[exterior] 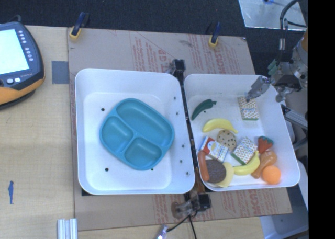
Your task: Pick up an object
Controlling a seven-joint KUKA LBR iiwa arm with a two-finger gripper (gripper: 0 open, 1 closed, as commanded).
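Note:
My gripper [270,90] hangs over the far right corner of the right bin [291,139], open, with nothing between its fingers. Its left finger [257,88] points down at a green checkered cracker [249,109] lying just below it. Toy food fills the rest of that bin: a green pepper [203,108], a yellow banana [220,125], a round cookie [226,138], a small packet [215,149], a second checkered cracker [244,150], a strawberry [265,143], an orange ball [271,174] and a second banana [247,169].
The left bin [86,128] holds a blue divided plate [136,133]. A tablet-like pendant [15,57] lies at the bench's far left. Clamps [77,26] [213,34] hold the cardboard sheet at the back.

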